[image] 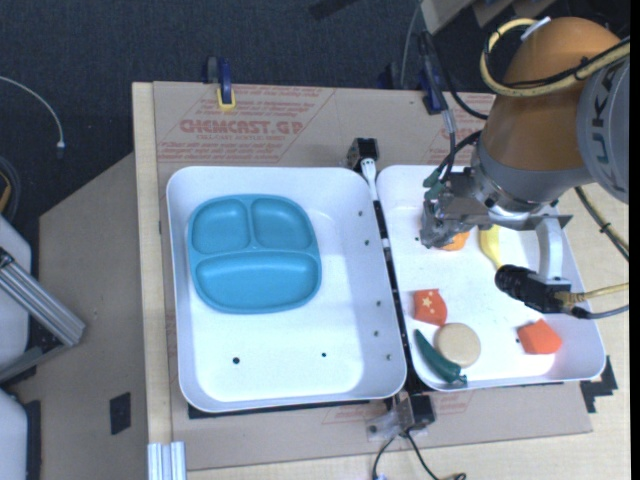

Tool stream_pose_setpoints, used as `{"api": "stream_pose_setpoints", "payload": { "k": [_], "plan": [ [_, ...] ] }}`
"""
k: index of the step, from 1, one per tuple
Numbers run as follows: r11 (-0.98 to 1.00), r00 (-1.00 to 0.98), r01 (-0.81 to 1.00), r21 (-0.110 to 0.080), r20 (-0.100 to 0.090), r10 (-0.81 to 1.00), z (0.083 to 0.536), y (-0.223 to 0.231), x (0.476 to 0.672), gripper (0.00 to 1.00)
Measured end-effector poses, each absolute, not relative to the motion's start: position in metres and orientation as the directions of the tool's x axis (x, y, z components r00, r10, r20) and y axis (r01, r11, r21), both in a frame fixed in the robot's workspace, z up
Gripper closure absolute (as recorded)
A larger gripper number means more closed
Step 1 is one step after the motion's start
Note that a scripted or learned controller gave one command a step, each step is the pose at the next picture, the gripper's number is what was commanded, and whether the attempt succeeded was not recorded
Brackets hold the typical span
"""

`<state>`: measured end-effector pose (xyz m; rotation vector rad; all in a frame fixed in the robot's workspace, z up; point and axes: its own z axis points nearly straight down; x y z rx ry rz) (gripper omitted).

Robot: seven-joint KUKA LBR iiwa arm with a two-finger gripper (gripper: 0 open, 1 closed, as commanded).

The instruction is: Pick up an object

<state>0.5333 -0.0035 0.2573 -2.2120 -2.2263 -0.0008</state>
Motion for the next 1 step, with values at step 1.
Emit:
{"api": "stream_pose_setpoints", "payload": {
  "k": [1],
  "plan": [
    [0.006,-0.006,1.0,-0.001,0.002,1.0,0.2556,0.0533,0.5315,1.0]
  ]
}}
